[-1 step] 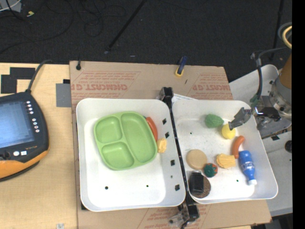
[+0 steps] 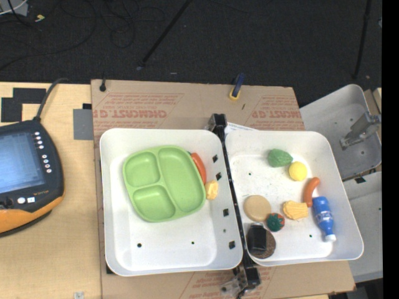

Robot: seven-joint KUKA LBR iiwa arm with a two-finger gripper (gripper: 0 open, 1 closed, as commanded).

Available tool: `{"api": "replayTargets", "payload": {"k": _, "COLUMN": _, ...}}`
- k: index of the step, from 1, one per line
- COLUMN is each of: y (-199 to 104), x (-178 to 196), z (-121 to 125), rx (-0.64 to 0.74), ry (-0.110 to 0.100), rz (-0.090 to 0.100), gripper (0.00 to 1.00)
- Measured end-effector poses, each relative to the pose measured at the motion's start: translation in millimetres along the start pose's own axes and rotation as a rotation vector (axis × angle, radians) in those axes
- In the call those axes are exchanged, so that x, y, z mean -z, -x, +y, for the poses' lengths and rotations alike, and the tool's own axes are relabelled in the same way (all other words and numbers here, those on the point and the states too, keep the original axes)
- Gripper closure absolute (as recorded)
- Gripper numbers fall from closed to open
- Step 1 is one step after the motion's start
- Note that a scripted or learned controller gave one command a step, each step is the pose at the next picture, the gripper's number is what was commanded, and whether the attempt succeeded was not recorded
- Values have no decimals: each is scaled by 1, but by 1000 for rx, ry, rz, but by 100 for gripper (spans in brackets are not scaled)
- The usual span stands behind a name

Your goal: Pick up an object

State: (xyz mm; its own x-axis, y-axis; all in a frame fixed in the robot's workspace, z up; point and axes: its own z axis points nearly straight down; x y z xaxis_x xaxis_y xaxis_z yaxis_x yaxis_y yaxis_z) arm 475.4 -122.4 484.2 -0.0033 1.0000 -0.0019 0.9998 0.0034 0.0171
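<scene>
Red print on cardboard sheet (image 2: 262, 104) under bins, upside down, too blurred to read reliably.

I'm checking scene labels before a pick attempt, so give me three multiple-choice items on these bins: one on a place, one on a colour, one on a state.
1. Where is the green divided plate?
A. left bin
B. right bin
C. on the cardboard

2. What colour is the bottle?
A. red
B. blue
C. black

3. How does the bottle lie?
A. upright
B. on its side
C. on the plate

Key:
1 A, it sits inside the left bin.
2 B, its body is blue with a white cap.
3 B, it lies flat on the floor of the right bin.
</scene>
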Motion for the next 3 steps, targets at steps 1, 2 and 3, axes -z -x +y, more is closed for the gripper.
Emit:
{"api": "replayTargets", "payload": {"k": 1, "y": -1, "x": -1, "z": 2, "rx": 3, "ry": -20, "rz": 1, "gripper": 100}}
{"api": "replayTargets", "payload": {"k": 2, "y": -79, "x": -113, "z": 0, "rx": 4, "ry": -32, "rz": 5, "gripper": 100}}
{"api": "replayTargets", "payload": {"k": 3, "y": -166, "x": -119, "z": 15, "rx": 5, "ry": -23, "rz": 3, "gripper": 100}}
